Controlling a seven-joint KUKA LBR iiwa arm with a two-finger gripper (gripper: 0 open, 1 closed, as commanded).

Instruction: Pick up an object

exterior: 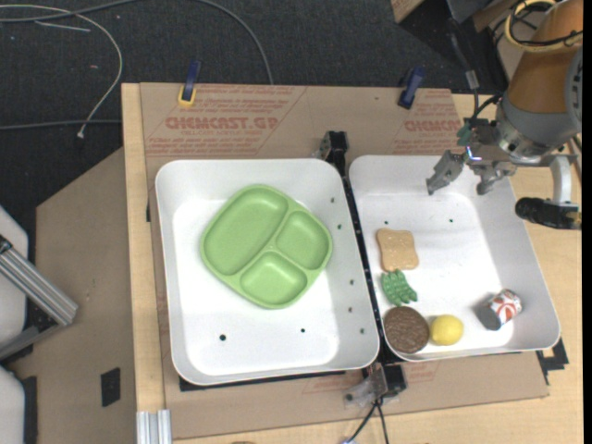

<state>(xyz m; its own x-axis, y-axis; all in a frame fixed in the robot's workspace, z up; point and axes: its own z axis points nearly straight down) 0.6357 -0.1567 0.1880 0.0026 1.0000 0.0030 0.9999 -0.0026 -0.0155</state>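
1. The end effector (462, 176) hangs over the far end of the right bin (527, 266) with its two fingers spread apart and nothing between them.
2. Nothing has been lifted, by the look of it: the cracker (397, 248), green toy (400, 288), brown disc (406, 328), yellow ball (447, 329) and small red-and-white object (500, 309) all lie in that bin's near half, well apart from the fingers.
3. The left bin (185, 276) holds a green divided plate (266, 245).
4. Choosing, descending, closing and lifting all seem left to do.
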